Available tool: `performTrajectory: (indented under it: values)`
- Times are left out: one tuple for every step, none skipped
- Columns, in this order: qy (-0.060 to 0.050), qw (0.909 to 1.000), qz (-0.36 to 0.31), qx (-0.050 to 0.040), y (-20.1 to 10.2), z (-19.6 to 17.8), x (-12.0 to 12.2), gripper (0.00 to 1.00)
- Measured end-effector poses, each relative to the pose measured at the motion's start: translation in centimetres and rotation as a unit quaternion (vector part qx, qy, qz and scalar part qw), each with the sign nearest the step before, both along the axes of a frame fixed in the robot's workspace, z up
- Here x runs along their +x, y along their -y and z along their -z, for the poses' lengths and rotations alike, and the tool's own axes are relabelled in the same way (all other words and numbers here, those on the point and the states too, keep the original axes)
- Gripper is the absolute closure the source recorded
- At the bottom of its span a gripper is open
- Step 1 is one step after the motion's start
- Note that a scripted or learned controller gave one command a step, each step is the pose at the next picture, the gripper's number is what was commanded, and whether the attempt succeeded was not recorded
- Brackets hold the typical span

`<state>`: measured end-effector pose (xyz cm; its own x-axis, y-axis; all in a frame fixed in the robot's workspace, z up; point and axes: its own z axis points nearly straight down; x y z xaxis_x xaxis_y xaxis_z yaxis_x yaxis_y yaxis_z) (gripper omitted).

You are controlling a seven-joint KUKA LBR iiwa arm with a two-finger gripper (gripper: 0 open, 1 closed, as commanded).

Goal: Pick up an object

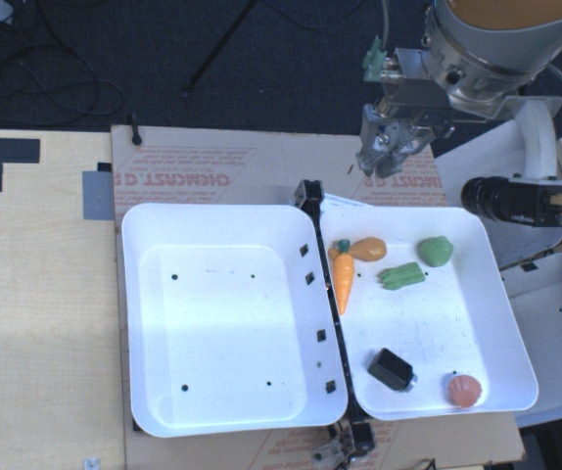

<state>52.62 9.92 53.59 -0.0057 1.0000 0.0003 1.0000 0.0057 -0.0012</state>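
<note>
The right bin (496,311) holds several small things. An orange carrot (343,277) lies along its left wall, with an orange rounded piece (368,250) beside its top. A long green piece (401,277) lies near the middle and a round green piece (437,251) sits toward the back right. A black block (392,370) rests near the front, and a pink ball (464,391) sits in the front right corner. My gripper (384,157) hangs above the cardboard behind the right bin's back edge, well clear of all the things. Nothing shows between its fingers.
The left bin (163,233) stands next to the right one, joined by a black divider strip (322,292). Both rest on a cardboard sheet (212,169) on a pale wooden bench (36,311). Dark floor with cables lies behind.
</note>
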Motion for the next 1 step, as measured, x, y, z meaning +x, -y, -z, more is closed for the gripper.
performTrajectory:
  values:
    - [-0.003,1.0000,0.000,-0.0008,-6.23,1.44,-5.27,1.00]
